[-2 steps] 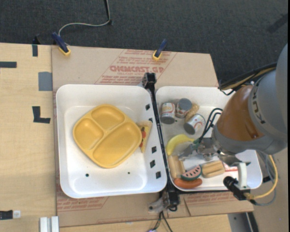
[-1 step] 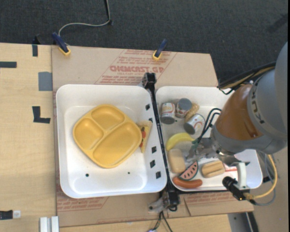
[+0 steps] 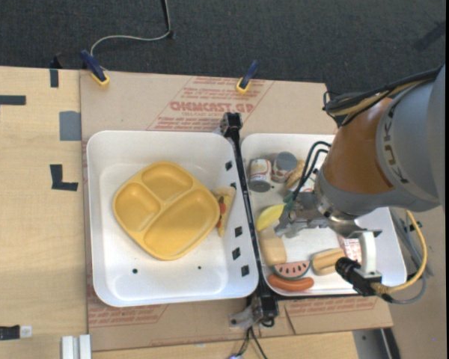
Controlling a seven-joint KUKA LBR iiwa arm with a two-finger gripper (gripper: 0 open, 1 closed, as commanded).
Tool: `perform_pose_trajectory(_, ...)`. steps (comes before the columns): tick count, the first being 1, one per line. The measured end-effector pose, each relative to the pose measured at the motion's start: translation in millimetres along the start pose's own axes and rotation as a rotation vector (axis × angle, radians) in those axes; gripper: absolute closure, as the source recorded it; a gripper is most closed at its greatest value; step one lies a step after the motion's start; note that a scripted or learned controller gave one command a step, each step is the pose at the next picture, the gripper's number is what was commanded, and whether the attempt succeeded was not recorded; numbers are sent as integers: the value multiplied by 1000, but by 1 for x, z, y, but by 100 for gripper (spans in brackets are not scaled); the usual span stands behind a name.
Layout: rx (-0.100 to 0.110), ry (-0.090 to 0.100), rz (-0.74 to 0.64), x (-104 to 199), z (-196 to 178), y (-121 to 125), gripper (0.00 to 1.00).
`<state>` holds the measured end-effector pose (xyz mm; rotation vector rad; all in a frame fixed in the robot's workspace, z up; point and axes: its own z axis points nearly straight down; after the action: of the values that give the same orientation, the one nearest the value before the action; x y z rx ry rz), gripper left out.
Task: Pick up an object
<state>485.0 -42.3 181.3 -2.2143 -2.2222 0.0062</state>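
— Grey arm (image 3: 382,155) sits highest, nearest the lens. From the left?
— Yellow divided plate (image 3: 166,209) lies alone in the left bin (image 3: 105,223), out of reach.
— Then?
— Gripper (image 3: 298,219) hangs over the right bin's (image 3: 396,264) toy food, lemon (image 3: 269,217) at its nine o'clock, likely the target. Its state I cannot tell.
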Motion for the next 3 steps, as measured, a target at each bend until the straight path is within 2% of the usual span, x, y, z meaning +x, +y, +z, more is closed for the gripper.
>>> perform_pose_trajectory(1,0,0,0,0,0,0,0)
perform_pose_trajectory(2,-2,8,-2,-63,83,1,0)
perform_pose_trajectory(3,-18,1,4,-53,88,5,0)
